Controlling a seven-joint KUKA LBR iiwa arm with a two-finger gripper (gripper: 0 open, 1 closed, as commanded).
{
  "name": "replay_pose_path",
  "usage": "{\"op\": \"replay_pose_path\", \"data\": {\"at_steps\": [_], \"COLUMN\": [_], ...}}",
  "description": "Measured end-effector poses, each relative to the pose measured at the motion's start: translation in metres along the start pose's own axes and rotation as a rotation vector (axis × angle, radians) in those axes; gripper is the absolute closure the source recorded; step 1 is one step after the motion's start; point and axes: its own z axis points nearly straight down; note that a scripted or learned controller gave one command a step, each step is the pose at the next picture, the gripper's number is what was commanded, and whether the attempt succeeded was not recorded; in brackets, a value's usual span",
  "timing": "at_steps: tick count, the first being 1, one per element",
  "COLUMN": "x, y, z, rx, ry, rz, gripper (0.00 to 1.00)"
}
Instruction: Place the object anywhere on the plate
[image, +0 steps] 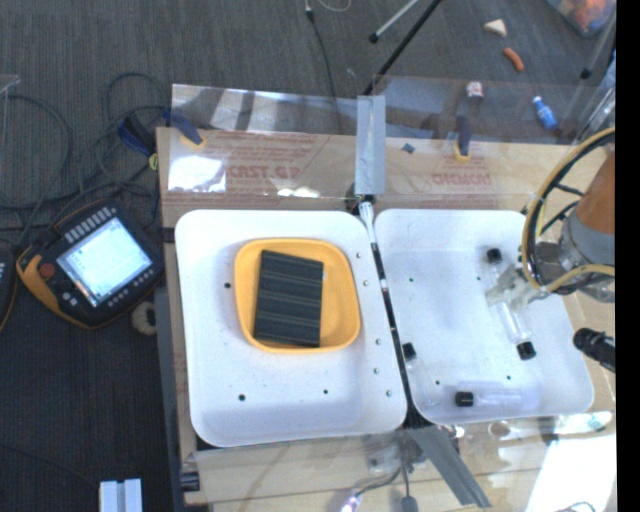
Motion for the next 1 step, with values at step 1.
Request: {"op": "replay_pose_path", "data": {"at_steps": [1], "x": [0.0], "y": [0.0], "z": [-0.0001], "rx": [0.0], "ry": [0.0], "rz": [0.0], "gripper": [0.0]}}
